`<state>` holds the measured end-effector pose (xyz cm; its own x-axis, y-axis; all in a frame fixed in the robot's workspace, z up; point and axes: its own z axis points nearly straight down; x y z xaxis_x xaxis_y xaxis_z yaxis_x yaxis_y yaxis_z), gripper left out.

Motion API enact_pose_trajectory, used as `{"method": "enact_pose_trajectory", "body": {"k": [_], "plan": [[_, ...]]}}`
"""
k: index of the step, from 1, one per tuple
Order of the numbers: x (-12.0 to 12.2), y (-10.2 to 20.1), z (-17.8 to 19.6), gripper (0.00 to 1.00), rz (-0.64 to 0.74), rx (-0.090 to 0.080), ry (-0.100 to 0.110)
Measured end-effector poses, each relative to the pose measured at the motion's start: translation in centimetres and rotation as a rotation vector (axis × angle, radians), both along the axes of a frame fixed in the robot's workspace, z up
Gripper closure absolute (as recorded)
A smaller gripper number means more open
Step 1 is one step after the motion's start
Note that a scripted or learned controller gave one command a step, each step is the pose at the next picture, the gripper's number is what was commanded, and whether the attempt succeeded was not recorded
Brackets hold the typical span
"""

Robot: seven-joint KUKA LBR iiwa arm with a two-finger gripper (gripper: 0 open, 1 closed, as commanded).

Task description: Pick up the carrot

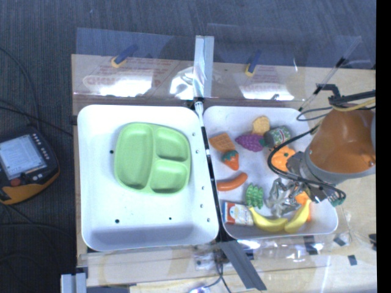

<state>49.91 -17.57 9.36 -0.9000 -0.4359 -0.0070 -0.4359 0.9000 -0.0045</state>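
Left bin [98, 224]: holds a green divided plate [151, 157] toward its far side; broad bare white floor along the near and left edges.
Right bin [330, 221]: crowded with toy food, little free floor between pieces.
Arm [342, 142]: orange band over the bin's right side, reaching in from the right.
Gripper [282, 197]: low over the near right corner, just above the banana [278, 220]; whether it is released or clenched cannot be told, and nothing is seen held.
Carrot [231, 158]: short orange body with a green top, left part of the right bin, just near of the waffle piece [222, 141], far of the sausage [232, 181], well apart from the gripper.
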Motion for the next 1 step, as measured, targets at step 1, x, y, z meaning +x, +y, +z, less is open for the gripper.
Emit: {"method": "enact_pose_trajectory", "body": {"k": [1], "plan": [[5.23,3.61,8.56,1.0,-0.061,0.001,-0.003]]}}
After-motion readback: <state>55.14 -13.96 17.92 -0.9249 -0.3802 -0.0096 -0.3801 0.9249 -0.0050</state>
